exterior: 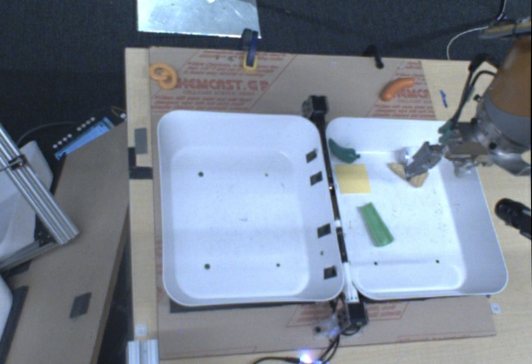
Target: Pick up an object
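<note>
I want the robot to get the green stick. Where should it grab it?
Probably around its middle, coming straight down. The green stick lies flat in the right bin, long and narrow, slanted, with open floor either side. Fingers should close across its narrow width, turned to match the slant.

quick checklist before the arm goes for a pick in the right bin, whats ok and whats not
1. Gripper over the right bin, low near its upper right part: ok.
2. Target under the gripper: a small tan object lies right at the gripper tips: ok.
3. Object actually between the gripper tips: cannot tell, the tips cover part of it.
4. Neighbours apart from the target: yellow square, green block and teal piece all lie apart to the left: ok.
5. Target away from the bin wall: it lies inside the floor area, not against the rim: ok.
</note>
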Action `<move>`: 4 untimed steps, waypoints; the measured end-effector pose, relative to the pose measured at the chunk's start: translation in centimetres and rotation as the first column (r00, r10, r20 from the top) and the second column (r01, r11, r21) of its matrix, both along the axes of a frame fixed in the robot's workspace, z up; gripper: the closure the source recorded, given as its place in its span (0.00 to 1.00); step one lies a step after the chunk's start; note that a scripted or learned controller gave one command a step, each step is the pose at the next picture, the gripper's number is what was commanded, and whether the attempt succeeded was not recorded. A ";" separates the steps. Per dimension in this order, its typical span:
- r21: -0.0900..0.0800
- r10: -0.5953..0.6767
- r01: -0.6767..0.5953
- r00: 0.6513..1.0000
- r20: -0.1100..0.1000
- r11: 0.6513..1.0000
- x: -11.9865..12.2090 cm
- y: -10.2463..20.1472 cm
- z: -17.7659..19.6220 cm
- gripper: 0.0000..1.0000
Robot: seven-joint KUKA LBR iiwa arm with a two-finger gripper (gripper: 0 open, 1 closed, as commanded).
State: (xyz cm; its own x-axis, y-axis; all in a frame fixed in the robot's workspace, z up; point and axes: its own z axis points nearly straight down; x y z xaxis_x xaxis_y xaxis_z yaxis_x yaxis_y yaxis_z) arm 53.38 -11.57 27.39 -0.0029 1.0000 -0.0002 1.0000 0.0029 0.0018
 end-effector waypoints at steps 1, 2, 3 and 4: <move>0.000 0.003 -0.003 1.000 0.003 1.000 0.1 0.0 1.1 1.00; 0.004 0.008 -0.008 1.000 -0.004 1.000 -4.9 7.9 -0.8 1.00; 0.001 0.009 -0.009 1.000 0.010 1.000 1.5 16.5 6.1 1.00; 0.004 0.008 -0.008 1.000 0.006 1.000 1.0 22.4 11.2 1.00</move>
State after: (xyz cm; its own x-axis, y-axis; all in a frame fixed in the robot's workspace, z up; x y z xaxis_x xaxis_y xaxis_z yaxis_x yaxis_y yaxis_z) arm 54.35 10.82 38.55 -0.0113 0.9999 0.0039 0.9999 0.0113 0.0074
